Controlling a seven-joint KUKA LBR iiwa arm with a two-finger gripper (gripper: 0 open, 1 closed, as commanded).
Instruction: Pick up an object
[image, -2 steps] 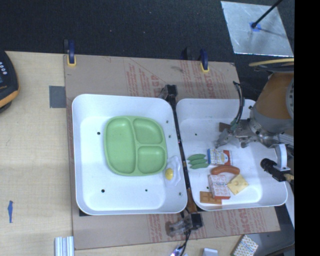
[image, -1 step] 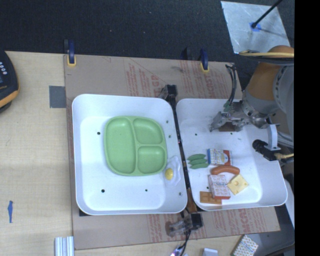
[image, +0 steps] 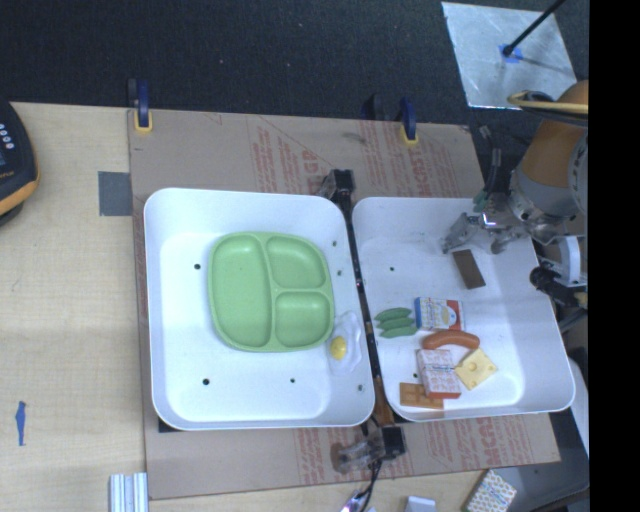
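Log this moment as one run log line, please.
stage: approach | gripper: over right bin, near brown block, holding nothing | toy food pile: untouched | green plate: in left bin

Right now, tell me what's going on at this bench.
A grey robot arm reaches in from the right, and its tool hangs over the far part of the right bin, close to a small brown block. Nothing is visibly held. Near that bin's front lie green pea pods, a sausage, a yellow cheese wedge and small cartons. The left bin holds a green divided plate and a small yellow piece.
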